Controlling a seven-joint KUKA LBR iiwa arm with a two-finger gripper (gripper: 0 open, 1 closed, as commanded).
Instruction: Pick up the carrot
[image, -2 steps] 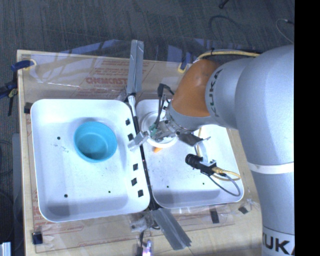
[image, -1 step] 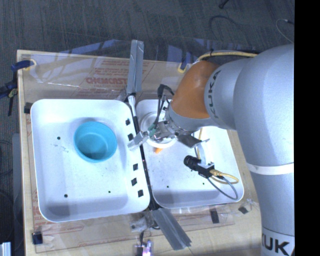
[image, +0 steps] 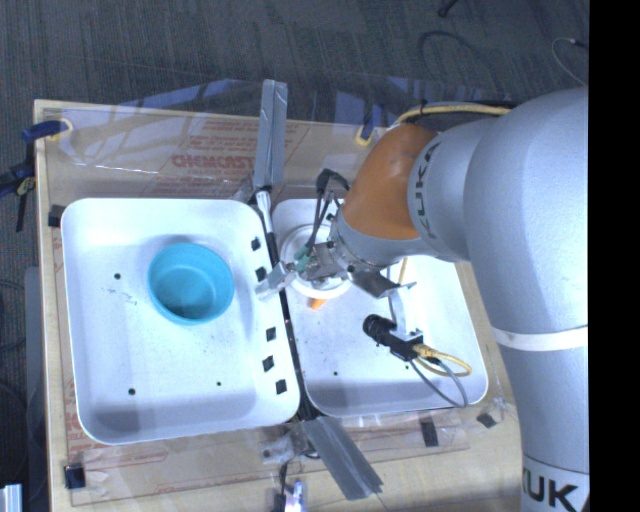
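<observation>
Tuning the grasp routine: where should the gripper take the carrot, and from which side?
Only a small orange tip of the carrot shows beneath the gripper, near the right bin's left wall. Probably grip from straight above, closing parallel to that wall; its long axis is hidden.

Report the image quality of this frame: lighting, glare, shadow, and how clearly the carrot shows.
Camera view: even overhead light; white bins bright, nearly washed out; soft shadow beside the blue bowl; glare streaks on the clear sheet at the bench's far edge; the carrot is a small orange sliver under the gripper, mostly hidden.
</observation>
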